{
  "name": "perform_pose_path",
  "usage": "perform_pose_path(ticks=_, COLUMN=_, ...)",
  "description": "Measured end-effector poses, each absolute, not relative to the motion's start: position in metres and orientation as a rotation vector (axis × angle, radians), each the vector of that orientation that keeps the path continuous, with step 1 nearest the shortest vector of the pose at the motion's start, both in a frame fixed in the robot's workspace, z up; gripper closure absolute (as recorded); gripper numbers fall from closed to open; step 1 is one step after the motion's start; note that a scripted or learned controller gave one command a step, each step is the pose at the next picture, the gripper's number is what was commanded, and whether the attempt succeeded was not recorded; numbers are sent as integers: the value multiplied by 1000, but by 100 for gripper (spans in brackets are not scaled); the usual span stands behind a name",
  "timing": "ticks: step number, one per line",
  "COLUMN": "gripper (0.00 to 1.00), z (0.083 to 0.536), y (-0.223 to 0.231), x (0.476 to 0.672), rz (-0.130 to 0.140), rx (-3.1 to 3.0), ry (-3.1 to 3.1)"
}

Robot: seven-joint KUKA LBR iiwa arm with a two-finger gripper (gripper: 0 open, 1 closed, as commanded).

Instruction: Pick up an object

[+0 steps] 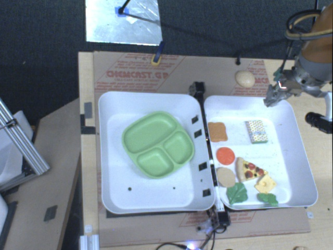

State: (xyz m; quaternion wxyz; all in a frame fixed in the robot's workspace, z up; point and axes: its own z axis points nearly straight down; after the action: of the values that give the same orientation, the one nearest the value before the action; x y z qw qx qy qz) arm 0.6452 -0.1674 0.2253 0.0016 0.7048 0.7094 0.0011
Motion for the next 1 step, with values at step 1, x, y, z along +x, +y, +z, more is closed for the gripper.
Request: perform_pose_path(ticks=1, gripper=100, z=218, y=-108, x=639, rz=2, rx=2212, ry=2232)
